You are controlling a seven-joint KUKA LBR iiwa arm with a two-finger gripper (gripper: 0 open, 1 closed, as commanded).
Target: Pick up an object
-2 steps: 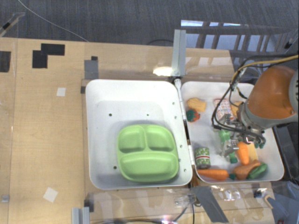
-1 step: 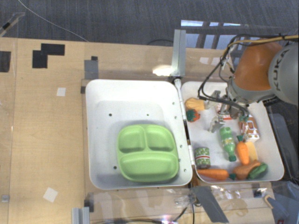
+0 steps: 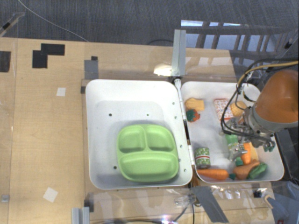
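My gripper [image 3: 239, 143] hangs low in the right bin [image 3: 210, 93], under the arm's orange band [image 3: 279, 98]. It is over a green object [image 3: 231, 139] near the bin's right side; the wrist hides the contact. Toy food lies around it: a small labelled can [image 3: 202, 157], a carrot [image 3: 214, 174], an orange and green vegetable [image 3: 249, 170], a red-and-white packet [image 3: 220, 107], a yellow piece [image 3: 195, 104] and a red fruit [image 3: 192, 115].
The left bin [image 3: 117, 97] holds a green divided plate [image 3: 147, 152]. A metal post [image 3: 179, 52] stands behind the wall between the two bins. Cables [image 3: 243, 78] loop above the arm.
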